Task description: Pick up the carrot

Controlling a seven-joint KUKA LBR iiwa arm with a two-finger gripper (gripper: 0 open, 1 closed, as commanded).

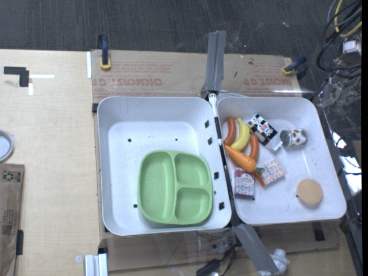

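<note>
Lying untouched: carrot (pixel 241 158) (right bin (pixel 322 171)).

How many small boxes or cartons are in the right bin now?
3: a black-and-white carton near the top, a pink patterned box lower down, and a red-and-white carton beside it, just below the carrot. More may be hidden underneath.

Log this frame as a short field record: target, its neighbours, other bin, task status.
target: carrot, lying in right bin, near its left wall
neighbours: banana and sausages just above it, small carton below
other bin: left bin holds green divided plate
status: carrot not picked up yet
</note>
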